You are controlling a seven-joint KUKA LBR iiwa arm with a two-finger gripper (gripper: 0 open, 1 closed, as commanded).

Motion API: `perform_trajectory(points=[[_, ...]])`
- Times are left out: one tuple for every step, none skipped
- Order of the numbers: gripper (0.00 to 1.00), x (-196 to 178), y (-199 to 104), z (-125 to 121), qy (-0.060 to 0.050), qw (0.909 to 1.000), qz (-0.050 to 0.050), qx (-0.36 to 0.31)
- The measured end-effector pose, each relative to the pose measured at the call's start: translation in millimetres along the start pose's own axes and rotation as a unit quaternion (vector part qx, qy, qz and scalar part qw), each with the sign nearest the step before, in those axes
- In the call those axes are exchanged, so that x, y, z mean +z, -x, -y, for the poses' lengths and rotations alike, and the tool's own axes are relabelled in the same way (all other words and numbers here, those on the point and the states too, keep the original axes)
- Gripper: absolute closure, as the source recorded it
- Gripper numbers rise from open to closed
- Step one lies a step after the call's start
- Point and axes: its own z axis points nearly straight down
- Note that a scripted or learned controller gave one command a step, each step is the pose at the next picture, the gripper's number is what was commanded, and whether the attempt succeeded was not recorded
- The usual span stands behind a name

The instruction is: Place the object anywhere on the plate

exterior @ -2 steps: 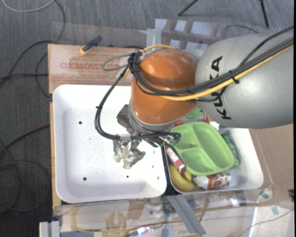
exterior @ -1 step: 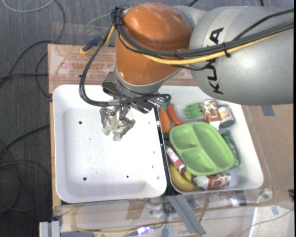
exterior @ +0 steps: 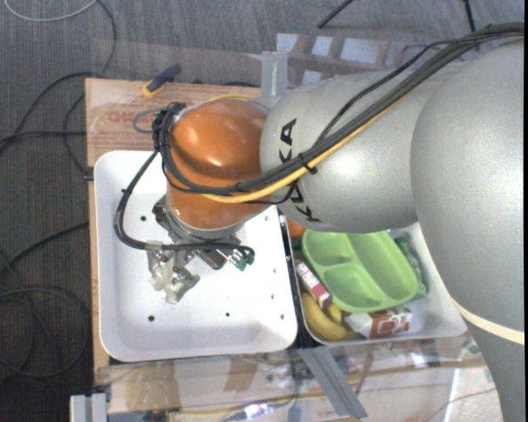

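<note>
Grey arm (exterior: 405, 148) with orange band reached over the left white bin (exterior: 114, 323); its fingers (exterior: 173, 281) hovered there, grip state indeterminate. Green sectioned plastic plate (exterior: 361, 271) lay in the right bin, apparently awaiting placement; object unidentified.

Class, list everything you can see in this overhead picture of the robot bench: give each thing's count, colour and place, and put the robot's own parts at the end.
Shallow white plastic bins: two, white, side by side on the bench; the right one is partly under the arm.
Green divided plastic plate: one, light green, in the right bin.
Yellow banana: one, yellow, right bin, beside the plate's lower left edge.
Red and white carton: one, right bin, below the plate.
Small red and white packet: one, right bin, at the plate's left edge.
Cardboard sheet: one, brown, under the left bin.
Arm: one, grey with an orange band, reaching over the bins.
Pincer: one, over the left bin.
</note>
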Motion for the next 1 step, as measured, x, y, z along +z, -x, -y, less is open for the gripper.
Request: perform_trajectory(points=[[0.0,-0.1,0.1,0.0,0.0,1.0,0.0,0.0]])
